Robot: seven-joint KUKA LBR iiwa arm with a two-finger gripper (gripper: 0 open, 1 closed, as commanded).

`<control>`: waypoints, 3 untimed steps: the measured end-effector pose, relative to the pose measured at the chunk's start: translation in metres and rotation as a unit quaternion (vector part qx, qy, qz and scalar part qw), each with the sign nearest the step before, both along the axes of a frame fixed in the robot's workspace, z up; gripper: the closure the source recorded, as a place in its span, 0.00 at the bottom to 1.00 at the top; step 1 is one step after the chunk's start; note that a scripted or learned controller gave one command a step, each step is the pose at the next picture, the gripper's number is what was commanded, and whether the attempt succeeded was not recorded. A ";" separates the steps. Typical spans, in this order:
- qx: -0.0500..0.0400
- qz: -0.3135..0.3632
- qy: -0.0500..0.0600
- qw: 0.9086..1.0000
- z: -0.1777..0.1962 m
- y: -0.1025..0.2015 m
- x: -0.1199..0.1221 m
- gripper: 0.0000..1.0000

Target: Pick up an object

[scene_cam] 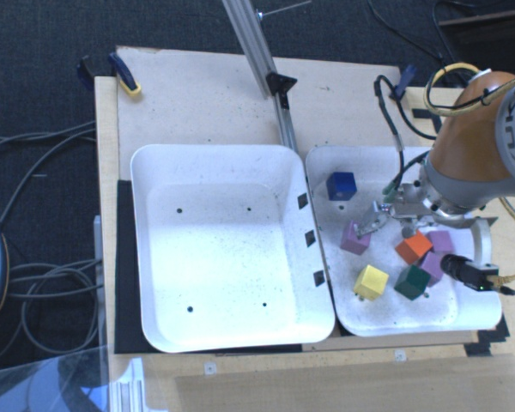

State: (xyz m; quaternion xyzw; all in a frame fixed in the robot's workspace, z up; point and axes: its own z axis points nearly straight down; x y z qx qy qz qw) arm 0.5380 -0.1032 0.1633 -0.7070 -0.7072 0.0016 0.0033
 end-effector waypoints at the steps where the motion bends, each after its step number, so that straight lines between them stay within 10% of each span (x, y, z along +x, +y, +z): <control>1: 0.000 0.000 0.001 1.000 -0.063 0.005 -0.004 0.00; 2: 0.000 0.000 -0.002 1.000 -0.064 0.005 -0.004 0.00; 3: 0.000 0.000 -0.004 1.000 -0.053 0.005 -0.003 1.00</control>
